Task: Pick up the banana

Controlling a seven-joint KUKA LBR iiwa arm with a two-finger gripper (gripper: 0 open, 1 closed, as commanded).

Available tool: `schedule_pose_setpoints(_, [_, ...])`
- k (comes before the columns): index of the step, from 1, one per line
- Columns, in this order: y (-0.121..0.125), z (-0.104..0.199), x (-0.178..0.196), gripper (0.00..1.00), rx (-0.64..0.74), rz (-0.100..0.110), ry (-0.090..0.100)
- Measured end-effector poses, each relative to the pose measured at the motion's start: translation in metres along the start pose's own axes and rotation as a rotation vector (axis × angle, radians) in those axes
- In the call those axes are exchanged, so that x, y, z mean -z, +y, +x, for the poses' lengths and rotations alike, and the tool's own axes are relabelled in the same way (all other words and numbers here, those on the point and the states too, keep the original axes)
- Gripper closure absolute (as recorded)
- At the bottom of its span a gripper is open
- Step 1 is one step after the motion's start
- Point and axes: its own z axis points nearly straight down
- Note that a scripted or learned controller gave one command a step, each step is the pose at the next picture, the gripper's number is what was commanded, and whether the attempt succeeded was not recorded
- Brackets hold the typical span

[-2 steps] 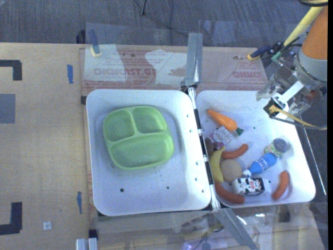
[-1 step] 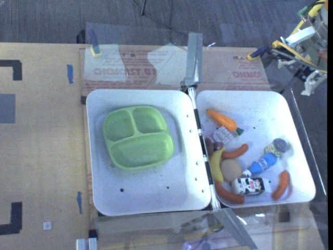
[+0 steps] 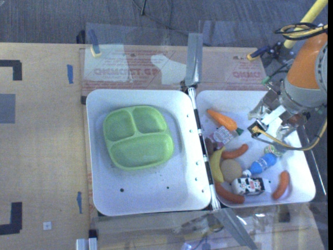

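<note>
Banana [image 3: 215,166] along left wall of right bin [image 3: 244,104], tan bench [image 3: 41,139]

Showed a grey arm [image 3: 314,91] with a rounded orange band [image 3: 307,61] above the wrist, a yellow hose [image 3: 316,7] at the far right, and a gripper [image 3: 271,110] of seemingly pale metal.

surface: left bin [image 3: 99,191] beside right bin [image 3: 302,189] | left bin: divided plate [image 3: 138,137] lies left of centre | right bin: carrot [image 3: 222,120] at back left; banana [image 3: 215,165] along left wall, touching round lump [image 3: 231,169] on its right; sausage [image 3: 235,151] just behind lump; bottle [image 3: 261,163] right of lump; toy [image 3: 248,185] in front
</note>
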Motion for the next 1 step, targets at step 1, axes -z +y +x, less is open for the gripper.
schedule_pose_setpoints(1, [-0.0935,-0.0328,-0.0681,0.00,0.282,-0.008,0.007])
